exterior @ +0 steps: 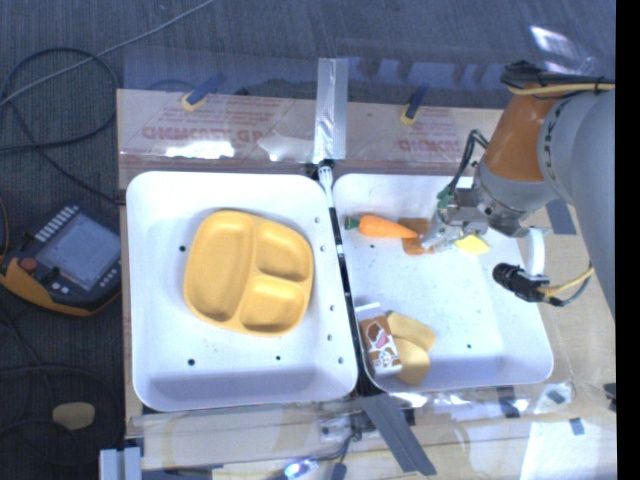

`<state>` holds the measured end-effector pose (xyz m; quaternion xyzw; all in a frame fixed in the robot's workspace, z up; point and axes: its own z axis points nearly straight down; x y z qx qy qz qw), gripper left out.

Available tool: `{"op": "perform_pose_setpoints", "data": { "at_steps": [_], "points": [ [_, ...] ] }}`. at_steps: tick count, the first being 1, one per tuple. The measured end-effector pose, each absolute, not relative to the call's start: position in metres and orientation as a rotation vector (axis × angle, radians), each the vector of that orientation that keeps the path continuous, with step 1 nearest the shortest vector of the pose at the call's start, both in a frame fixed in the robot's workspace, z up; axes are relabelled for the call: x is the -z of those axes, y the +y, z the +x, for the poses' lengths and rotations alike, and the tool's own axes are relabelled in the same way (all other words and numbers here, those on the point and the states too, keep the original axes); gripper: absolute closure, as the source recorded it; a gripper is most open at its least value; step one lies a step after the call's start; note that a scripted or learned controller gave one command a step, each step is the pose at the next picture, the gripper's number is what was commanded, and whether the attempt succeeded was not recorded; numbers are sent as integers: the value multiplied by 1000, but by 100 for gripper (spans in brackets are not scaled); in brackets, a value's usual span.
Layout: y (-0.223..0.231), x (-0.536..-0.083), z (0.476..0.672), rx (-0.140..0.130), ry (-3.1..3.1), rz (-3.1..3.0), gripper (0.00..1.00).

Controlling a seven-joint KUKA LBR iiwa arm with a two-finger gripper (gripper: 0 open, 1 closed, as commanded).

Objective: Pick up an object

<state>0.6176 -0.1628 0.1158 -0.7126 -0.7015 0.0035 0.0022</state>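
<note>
Two white bins sit side by side; the right bin (520,348) is the landmark here. Near its far wall lies a toy carrot (385,228), orange with a green stub pointing toward the divider between the bins. The gripper (447,230) hangs just past the carrot's thick end, low over the bin floor, with a small orange piece (416,247) and a pale yellow piece (474,245) close beneath it. Whether the pincer is open, closed or gripping anything I cannot tell; the wrist hides it. In the bin's near corner by the divider rest a brown-and-white packet (379,342) and a tan bread-like lump (412,340), touching each other. The bin to the left holds a yellow divided tray (248,271).

The carrot looks like light, stiff plastic, smooth and tapering, so it may squirt out of a pinch near the tip. The better hold, I judge, is across the thick middle, jaws square to its long axis.
</note>
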Motion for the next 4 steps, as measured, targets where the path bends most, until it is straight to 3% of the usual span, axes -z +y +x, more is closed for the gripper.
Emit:
{"op": "perform_pose_setpoints", "data": {
  "at_steps": [1,2,3,4],
  "points": [
    [-154,-99,617,-5,-2357,-2081,100],
    [-166,-106,649,-4,-2347,-2082,100],
    [-166,-106,649,-5,-2347,-2082,0],
    [-131,-90,595,-1,-2358,-2082,0]
  ]
}}
